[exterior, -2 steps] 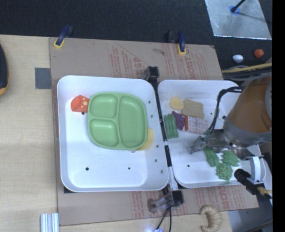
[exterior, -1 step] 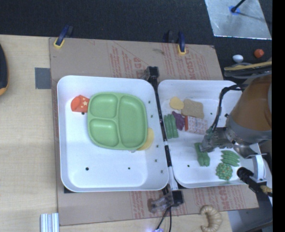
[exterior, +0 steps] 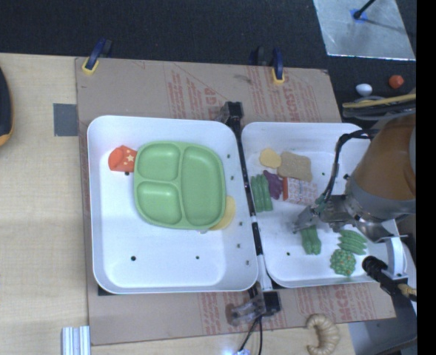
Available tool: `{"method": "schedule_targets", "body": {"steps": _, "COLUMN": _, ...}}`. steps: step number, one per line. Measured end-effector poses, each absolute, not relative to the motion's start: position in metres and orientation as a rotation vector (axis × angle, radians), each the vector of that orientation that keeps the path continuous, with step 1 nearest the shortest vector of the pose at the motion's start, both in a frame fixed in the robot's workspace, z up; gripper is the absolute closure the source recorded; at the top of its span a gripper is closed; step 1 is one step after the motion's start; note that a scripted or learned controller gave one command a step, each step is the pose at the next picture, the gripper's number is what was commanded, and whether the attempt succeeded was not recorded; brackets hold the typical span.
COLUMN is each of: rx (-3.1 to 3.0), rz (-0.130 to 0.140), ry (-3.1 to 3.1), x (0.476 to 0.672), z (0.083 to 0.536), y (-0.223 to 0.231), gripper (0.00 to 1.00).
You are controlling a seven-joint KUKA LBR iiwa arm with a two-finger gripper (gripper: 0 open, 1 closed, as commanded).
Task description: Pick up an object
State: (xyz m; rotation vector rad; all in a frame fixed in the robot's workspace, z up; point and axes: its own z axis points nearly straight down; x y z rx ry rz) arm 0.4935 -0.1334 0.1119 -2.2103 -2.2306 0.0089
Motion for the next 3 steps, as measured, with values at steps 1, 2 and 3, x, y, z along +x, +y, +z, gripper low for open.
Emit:
{"method": "schedule_targets", "body": {"steps": 1, "rx": -2.209, "rz": 0.004, "ry": -2.227, "x": 0.503, "z": 0.091, "y": -0.097, "gripper": 0.00}}
{"method": "schedule_targets", "body": {"steps": 2, "rx": -2.210, "rz": 0.006, "ry": -2.225, "x": 0.503, "z": 0.102, "y": -0.099, "gripper": 1.00}}
{"method": "schedule_targets", "body": {"steps": 3, "rx": -2.211, "rz": -0.012, "ry": -2.238, "x": 0.546, "z": 0.197, "y": -0.029, "gripper": 1.00}}
